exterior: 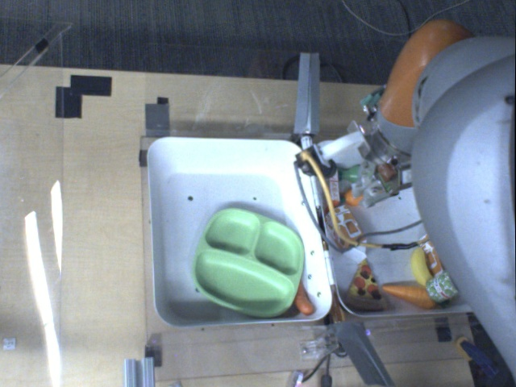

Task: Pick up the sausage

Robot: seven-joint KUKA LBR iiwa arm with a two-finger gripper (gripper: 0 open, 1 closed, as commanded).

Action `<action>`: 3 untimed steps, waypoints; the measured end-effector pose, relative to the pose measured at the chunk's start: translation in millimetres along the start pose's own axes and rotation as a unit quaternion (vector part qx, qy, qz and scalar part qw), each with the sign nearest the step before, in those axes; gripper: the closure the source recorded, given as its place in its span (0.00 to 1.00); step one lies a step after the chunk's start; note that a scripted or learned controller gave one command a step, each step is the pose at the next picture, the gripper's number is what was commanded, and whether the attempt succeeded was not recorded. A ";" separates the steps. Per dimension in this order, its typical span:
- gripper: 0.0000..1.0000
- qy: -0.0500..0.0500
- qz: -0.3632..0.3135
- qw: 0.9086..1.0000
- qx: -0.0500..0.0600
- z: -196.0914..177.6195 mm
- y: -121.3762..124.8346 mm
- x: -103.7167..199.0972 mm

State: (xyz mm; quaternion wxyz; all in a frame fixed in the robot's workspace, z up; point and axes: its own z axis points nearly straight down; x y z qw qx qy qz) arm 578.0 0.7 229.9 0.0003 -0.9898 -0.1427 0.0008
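**Sausage tucked under the plate's edge**

Arm [476,135] looms over the right bin [387,305]; gripper [372,176] state, cannot tell. Green plate [250,262] fills the left bin [173,168]. Sausage [303,302] peeks out at that bin's near-right corner — approach steeply, avoiding plate and wall.

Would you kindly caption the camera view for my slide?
Arm over right bin; green tray in left bin beside sausage.

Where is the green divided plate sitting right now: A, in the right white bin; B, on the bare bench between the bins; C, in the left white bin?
C: the green divided plate lies inside the left white bin, toward its lower right corner.
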 end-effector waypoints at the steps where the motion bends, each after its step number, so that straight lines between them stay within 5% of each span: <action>1: 0.00 0.000 0.000 1.000 0.000 0.4 -0.1 -0.1; 2: 0.00 -0.001 -0.013 1.000 0.000 48.4 41.5 -23.4; 3: 0.00 0.000 -0.040 0.999 0.001 136.6 75.0 -66.3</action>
